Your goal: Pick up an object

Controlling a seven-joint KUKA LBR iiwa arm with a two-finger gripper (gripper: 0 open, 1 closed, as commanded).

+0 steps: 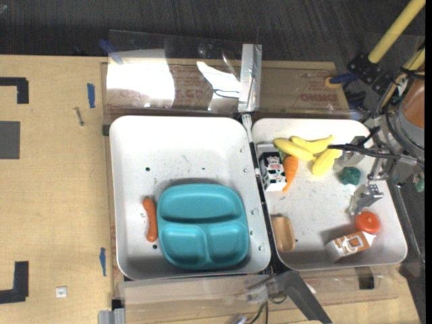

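While the gripper hangs low over the right bin, just above a red-orange ball in this view, nothing is seen clamped in it, and whether the claw stands apart or together cannot be told. The red-orange ball, the candidate object nearest the claw, lies on the bin floor towards the near right corner. Touching or nearly touching the ball at its lower left is a small white and orange carton, lying tilted. Up and slightly left of the ball, beyond the gripper, sits a small teal piece; further up and left lie a yellow lump and a bunch of bananas. Well to the ball's left are a carrot, a small printed box and, lower, a brown loaf-like piece by the bin's left wall. Far left of the ball, the left bin holds a teal divided plate with an orange sausage just beside its left edge. The arm enters up and to the right of the ball
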